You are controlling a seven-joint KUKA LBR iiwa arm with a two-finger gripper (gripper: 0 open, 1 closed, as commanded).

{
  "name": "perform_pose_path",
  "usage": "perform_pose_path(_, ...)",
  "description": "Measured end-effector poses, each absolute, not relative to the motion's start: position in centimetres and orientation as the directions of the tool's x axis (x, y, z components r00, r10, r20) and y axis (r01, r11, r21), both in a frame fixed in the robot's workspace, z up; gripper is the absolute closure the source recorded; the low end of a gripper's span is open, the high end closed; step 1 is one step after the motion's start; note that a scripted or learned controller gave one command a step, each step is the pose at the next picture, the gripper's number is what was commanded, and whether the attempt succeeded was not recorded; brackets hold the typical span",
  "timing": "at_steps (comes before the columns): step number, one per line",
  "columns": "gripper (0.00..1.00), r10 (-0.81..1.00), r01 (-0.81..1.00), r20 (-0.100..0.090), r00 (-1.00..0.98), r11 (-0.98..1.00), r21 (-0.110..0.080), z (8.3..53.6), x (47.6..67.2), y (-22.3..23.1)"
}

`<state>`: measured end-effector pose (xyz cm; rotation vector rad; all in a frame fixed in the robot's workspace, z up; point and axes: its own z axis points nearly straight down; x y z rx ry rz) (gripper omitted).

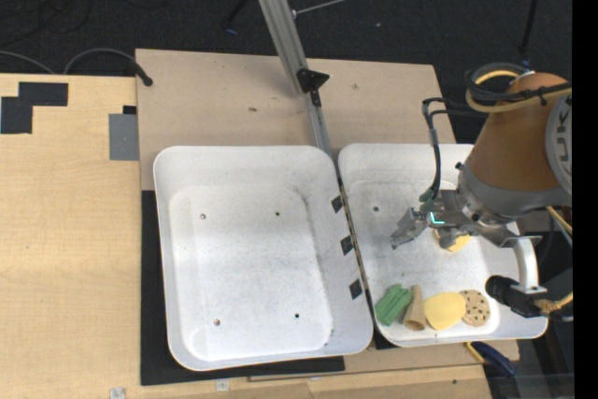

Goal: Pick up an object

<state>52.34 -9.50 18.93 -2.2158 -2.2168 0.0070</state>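
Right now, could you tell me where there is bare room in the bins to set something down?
The left bin offers its whole floor. In the right bin, the far strip is bare. Its near edge is crowded: green toy, yellow piece, cookie. The gripper hangs over the middle beside a small yellow object.

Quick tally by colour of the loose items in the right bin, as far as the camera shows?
Green: 1, green piece
Tan: 1, tan piece
Yellow: 2, large yellow piece; small yellow piece under the claw
Speckled brown: 1, cookie
Total: 5
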Motion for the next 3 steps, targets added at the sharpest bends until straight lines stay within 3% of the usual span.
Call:
perform_pose_path(1,0.0,1.0,1.0,0.001,0.004,-0.004,-0.003,19.1,52.4,-9.7)
perform_pose_path(3,0.0,1.0,1.0,0.002,0.001,-0.001,-0.008,9.4,52.2,-9.4)
